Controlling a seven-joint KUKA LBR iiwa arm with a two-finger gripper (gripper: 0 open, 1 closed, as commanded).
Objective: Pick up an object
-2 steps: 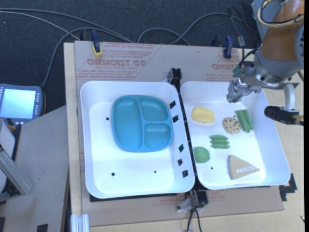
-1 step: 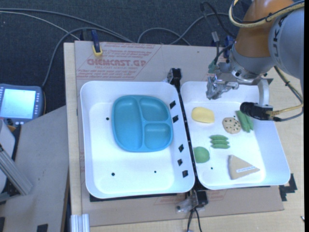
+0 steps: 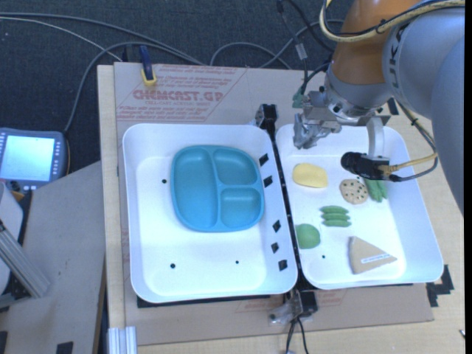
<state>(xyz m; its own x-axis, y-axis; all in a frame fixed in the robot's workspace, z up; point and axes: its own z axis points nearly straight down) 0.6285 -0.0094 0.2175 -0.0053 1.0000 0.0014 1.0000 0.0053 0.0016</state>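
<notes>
Blue divided plate (image 3: 218, 188) lying in white bin (image 3: 147, 220); yellow piece (image 3: 310, 175); green pod (image 3: 335, 215); speckled tan cookie (image 3: 354, 191); beige wedge (image 3: 369, 256); arm's band (image 3: 372, 28) showing orange.

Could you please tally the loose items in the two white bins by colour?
Blue: 1, the divided plate
Yellow: 1, the oval piece
Green: 3, the pea pod, the round piece, the piece beside the cookie
Tan or brown: 2, the cookie, the wedge
Total: 7
</notes>
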